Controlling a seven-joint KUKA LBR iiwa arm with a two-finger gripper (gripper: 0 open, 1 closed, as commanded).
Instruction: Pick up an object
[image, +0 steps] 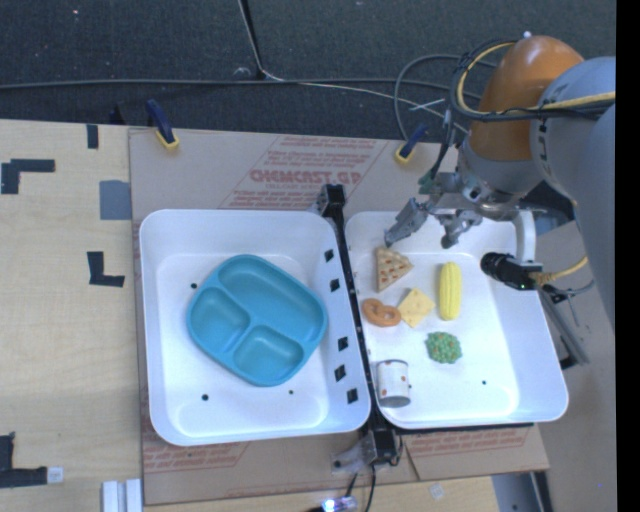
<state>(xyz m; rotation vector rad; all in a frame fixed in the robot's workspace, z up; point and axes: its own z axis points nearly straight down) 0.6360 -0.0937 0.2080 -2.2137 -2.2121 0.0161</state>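
Gripper (424, 228) hangs with its 2 fingers spread and nothing between them over the far end of the right bin (520, 395), just above a waffle wedge (391, 267), with corn (449, 290), cheese (415, 306) and broccoli (443, 347) lying nearby.

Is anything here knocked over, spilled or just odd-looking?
One thing: the small white cup in the right bin lies on its side near the divider instead of standing. The blue sectioned plate sits at a slant in the left bin. The toy foods look whole, with nothing spilled. The end effector hangs open above the right bin.
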